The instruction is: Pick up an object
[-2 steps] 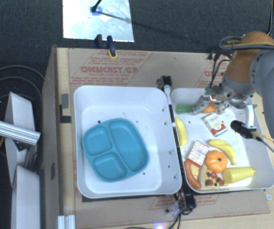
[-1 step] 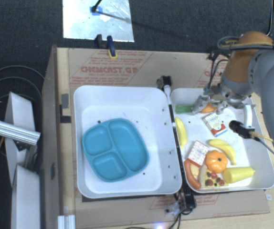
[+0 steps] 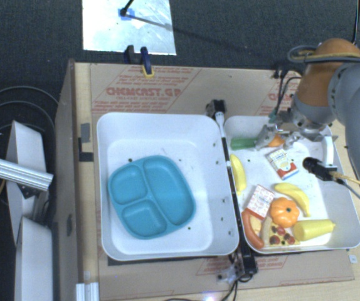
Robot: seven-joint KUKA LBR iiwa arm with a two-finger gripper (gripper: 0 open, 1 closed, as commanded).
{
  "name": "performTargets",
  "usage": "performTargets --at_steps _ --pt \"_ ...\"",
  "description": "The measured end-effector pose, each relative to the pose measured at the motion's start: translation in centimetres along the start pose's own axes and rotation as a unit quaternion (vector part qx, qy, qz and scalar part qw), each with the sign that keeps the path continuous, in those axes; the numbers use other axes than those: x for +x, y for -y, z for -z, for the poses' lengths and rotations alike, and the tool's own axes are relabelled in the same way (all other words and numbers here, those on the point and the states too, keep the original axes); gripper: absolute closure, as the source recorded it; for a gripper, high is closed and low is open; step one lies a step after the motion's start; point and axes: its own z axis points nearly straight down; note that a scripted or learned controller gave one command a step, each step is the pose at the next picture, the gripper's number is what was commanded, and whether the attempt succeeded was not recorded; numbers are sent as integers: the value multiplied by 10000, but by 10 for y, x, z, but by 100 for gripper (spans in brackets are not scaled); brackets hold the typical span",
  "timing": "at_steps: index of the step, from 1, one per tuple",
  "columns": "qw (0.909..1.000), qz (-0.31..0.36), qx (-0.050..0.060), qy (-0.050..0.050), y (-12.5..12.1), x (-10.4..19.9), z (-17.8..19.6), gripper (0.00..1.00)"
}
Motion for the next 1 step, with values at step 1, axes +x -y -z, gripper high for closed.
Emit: performTargets --at_steps 1 --pt "9998 70 -164 -6 40 92 120 100"
